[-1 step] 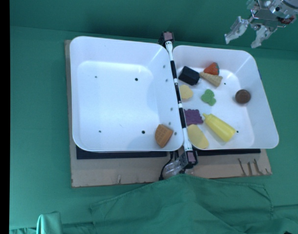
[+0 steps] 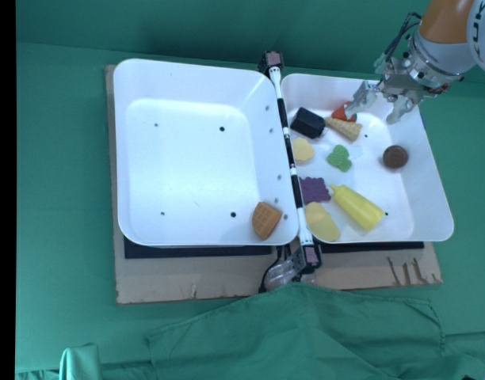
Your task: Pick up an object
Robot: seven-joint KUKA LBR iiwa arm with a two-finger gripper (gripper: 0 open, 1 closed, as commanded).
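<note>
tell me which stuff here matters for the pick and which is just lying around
In play: gripper, open above the right bin; ice cream cone and red piece nearest it.

Lying about: waffle in left bin, yellow bottle, brown ball.

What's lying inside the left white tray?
The left tray holds one orange waffle-like piece in its near right corner, plus a few small dark dots on its floor. Whatever lies under that piece is covered.

I see open floor mid-right bin (image 2: 433,204); toys crowd its left half, brown ball (image 2: 395,157) sits right of centre.
</note>
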